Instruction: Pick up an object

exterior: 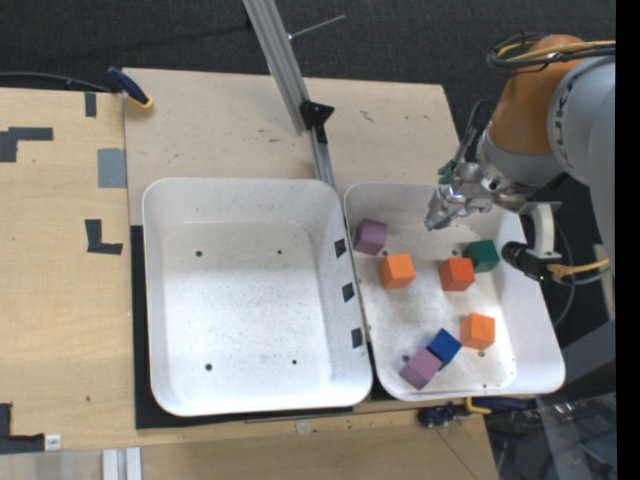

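The right bin (520, 368) holds several small blocks: a purple one (371, 236) at its upper left, an orange one (397, 270) just below it, a red-orange one (457, 273), a green one (482, 255), another orange one (478, 330), a blue one (443, 347) and a light purple one (420, 368). My gripper (441, 218) hangs over the bin's upper part, above and left of the green and red-orange blocks. Nothing shows between its tips.
The left bin (160, 298) lies beside the right one. A slanted metal pole (280, 53) runs down to the bins' shared edge. A blue and yellow clamp (130, 88) sits at the bench's far left. Cables trail at the right.
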Controlling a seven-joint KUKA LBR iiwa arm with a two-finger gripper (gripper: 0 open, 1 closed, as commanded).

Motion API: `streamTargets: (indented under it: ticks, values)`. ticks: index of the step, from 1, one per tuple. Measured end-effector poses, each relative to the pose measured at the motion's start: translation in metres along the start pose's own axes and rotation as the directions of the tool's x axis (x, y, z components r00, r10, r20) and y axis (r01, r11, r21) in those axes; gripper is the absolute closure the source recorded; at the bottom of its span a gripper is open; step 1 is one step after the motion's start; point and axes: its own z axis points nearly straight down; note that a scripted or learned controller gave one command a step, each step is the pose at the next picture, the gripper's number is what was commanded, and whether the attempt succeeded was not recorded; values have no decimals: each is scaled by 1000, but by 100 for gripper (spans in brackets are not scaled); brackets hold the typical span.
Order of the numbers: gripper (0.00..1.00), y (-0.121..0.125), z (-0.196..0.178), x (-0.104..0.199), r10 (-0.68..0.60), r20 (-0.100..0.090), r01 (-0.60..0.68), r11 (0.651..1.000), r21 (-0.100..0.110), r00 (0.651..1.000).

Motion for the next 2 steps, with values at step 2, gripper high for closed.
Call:
streamTargets:
  ticks: [2]
  values:
    - [100, 1, -39, 1, 0, 0, 0, 1000, 7, 1000]
